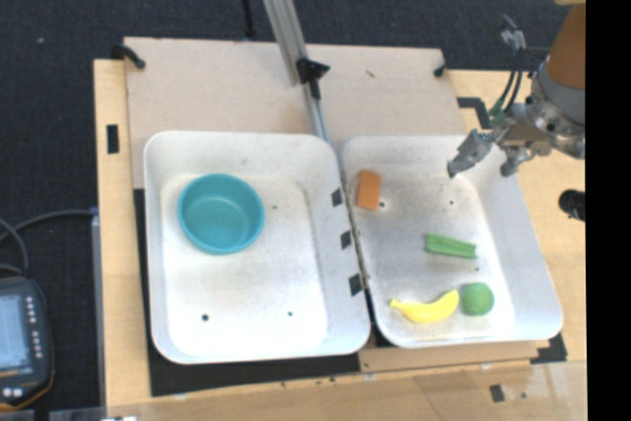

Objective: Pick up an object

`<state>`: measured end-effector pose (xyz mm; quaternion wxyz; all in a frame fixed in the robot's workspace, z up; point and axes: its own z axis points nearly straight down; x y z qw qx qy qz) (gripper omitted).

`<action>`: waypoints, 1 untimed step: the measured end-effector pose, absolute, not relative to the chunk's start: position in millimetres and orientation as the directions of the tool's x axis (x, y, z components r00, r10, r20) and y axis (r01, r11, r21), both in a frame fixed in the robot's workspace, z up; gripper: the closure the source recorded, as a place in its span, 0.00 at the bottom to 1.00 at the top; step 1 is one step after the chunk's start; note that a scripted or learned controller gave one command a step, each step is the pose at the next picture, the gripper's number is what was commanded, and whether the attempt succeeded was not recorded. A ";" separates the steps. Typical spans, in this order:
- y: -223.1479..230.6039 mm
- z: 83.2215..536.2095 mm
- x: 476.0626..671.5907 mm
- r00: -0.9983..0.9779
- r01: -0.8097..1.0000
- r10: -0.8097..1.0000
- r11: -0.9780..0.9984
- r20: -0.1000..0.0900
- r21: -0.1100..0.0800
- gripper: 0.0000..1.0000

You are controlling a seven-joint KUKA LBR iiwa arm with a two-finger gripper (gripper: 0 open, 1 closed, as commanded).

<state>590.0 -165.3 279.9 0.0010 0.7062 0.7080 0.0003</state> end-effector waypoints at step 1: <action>-165.3 279.9 590.0 -0.003 1.000 1.000 0.003 -0.001 0.002 0.00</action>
